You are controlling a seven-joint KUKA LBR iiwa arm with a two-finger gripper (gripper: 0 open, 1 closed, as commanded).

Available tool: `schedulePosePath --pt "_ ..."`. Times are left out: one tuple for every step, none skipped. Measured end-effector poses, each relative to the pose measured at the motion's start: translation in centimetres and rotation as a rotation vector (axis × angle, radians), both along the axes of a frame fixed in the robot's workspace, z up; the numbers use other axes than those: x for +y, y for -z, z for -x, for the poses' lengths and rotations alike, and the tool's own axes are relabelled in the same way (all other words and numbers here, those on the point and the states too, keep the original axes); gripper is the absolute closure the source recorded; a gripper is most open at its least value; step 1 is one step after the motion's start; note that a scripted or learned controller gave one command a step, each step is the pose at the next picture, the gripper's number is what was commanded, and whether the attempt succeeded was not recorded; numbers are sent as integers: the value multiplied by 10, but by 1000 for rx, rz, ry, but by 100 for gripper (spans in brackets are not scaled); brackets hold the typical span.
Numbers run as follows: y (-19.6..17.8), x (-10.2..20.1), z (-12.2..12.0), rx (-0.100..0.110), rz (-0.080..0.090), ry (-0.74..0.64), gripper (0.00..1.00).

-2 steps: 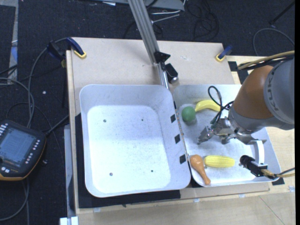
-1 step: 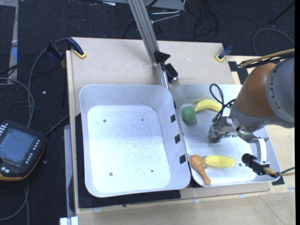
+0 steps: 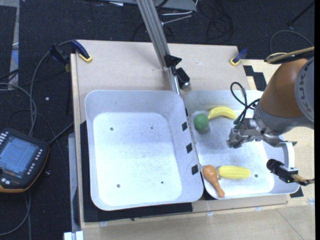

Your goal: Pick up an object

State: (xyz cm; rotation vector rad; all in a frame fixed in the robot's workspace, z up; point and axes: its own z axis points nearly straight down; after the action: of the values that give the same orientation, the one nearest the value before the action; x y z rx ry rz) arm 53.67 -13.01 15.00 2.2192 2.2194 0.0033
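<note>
At the near edge of the right bin [image 3: 260,186] lie two objects: an orange gourd-shaped toy [image 3: 213,178] against the bin's left wall, and a yellow corn cob [image 3: 233,172] just beside it to the right. Neither touches the arm.

Farther in, the gripper [image 3: 235,139] hangs over the middle of the right bin, carried by the grey arm [image 3: 285,104] with its orange band. How wide the gripper stands cannot be told at this angle, and no object is seen held in it. It appears apart from every object.

Beyond the gripper, a green ball [image 3: 201,122] rests near the bin's left wall. A yellow banana [image 3: 221,113] lies just beside the ball, toward the far wall.

The left bin [image 3: 135,149] adjoins the right bin along a shared edge.
</note>
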Motion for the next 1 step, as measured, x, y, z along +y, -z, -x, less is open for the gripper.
schedulePosePath --pt "-62 -4 -1 -2 0 0 100"
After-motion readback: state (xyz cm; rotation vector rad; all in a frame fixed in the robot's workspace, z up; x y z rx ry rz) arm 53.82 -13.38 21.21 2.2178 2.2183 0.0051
